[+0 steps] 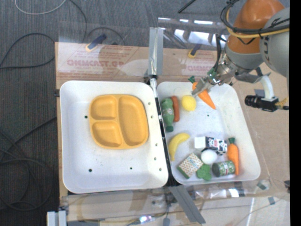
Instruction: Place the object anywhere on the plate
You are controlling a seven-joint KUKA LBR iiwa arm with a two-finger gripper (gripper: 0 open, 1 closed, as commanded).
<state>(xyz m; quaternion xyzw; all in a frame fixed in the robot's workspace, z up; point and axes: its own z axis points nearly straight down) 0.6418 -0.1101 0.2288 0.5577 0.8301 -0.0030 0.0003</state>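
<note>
The yellow-orange plastic plate [119, 121] with three compartments lies in the middle of the left white bin [75, 173]; nothing rests on it. The right white bin [249, 140] sits just beside that plate's bin, sharing the middle rim.

The grey arm with its orange band [254, 18] hangs over the far edge of the right bin, well apart from the plate. Its two-finger gripper [205, 84] points down at the bin's far wall, right at the green top of a small orange toy carrot [207, 99]. Whether the fingers pinch that carrot or only touch it cannot be told, nor whether they are spread or pressed together.

Between the carrot and the plate lie a yellow toy lemon [188, 103], a red sausage-shaped toy [176, 108] and a dark green bottle [167, 114]. Nearer the camera than the plate's far edge, a yellow toy banana [176, 144] lies in the right bin, with a white egg [208, 156], a second orange carrot [233, 158] and a green can [223, 169] further from the plate.
</note>
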